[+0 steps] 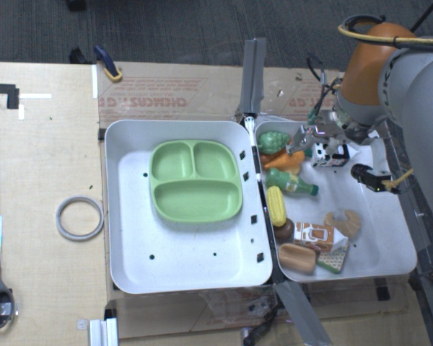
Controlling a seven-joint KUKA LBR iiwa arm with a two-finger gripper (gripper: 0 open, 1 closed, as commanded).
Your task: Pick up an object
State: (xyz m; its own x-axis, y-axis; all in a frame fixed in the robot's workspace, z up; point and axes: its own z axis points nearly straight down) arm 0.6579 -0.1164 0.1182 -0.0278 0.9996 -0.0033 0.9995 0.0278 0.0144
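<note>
Listing from largest to smallest: worktop [36, 157], pale wood, carrying two shallow white bins side by side. Left bin [130, 251] holds one green divided plate [196, 180], lying flat in its upper half. Right bin [390, 244] holds the loose goods, crowded along its left wall. Arm [411, 71], grey with an orange band, reaches in from the right over the upper part of the right bin. Claw [314, 139] sits low at the bin's top left, just beside a green leafy vegetable [274, 140] and an orange carrot-like piece [285, 161]; whether its fingers stand open or closed cannot be told, and nothing can be seen between them. Other candidates: green bottle [292, 183] lying on its side below the carrot piece; corn cob [276, 205] against the left wall; bread-like roll [299, 258] near the bottom; printed carton [319, 235] beside it; small tan pastry piece [344, 223]. Judgement: the step in hand is the approach to the vegetable cluster. Doing it well likely calls for settling on one item, centring the claw over it, and keeping clear of the bin wall and divider so neighbours are not nudged. The tight packing risks a pinch on two things at once; the leafy piece may slip.
</note>
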